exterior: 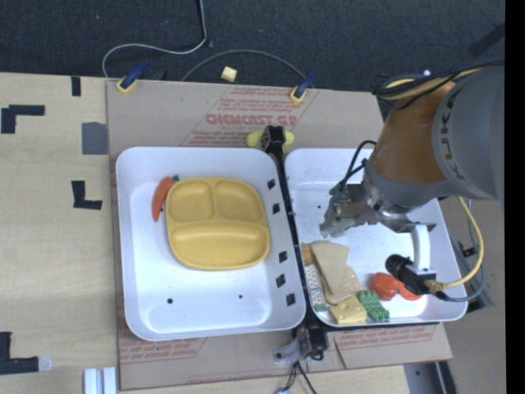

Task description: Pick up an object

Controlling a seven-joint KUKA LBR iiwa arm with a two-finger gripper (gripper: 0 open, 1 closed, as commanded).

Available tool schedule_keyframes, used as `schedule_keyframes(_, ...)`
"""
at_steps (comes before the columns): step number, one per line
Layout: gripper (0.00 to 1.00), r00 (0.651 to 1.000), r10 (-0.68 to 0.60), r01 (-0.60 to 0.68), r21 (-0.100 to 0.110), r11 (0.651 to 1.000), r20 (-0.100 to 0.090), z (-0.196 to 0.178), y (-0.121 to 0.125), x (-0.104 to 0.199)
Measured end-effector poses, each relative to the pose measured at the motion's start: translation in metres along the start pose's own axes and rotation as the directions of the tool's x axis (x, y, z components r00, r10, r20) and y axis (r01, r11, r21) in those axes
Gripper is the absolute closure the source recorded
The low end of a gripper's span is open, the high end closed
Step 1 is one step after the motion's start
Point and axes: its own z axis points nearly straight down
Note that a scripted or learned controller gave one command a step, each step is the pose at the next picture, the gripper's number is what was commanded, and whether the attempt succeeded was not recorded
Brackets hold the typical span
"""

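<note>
Nothing looks picked up yet: the gripper point(338, 217) hangs low at centre right of the frame, inside the right bin point(321, 164), grip state I cannot tell, just above the tan sandwich point(336, 271) and other toys lying at lower right.

left bin point(139, 302): divided plate point(217, 222), carrot point(161, 197) to its left | right bin point(305, 164): sandwich point(332, 271) at front
</note>
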Motion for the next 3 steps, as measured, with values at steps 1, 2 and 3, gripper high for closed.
schedule_keyframes(1, 1.00, 1.000, -0.005, 0.005, 0.002, 1.000, -0.002, 0.010, 0.002, 0.059)
schedule_keyframes(2, 1.00, 1.000, -0.004, 0.004, -0.002, 1.000, -0.003, -0.037, -0.040, 0.086)
schedule_keyframes(3, 1.00, 1.000, 0.008, -0.008, -0.005, 1.000, 0.003, -0.068, -0.038, 0.002)
